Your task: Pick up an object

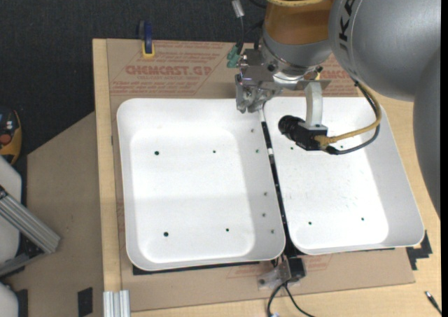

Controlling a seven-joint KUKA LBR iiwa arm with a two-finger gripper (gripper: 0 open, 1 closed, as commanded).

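Arm (378, 22) cut off at top and right edges.

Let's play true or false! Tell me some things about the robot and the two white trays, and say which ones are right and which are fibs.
1. The claw is at the far end of the bins, close to where they meet. True.
2. The arm is all green. False: it is grey with an orange band.
3. The left bin has small dark dots on its floor. True.
4. A blue clamp sits on the brown board behind the bins. True.
5. The right bin is black. False: both bins are white.
6. The bins stand far apart. False: they lie side by side, edges meeting.
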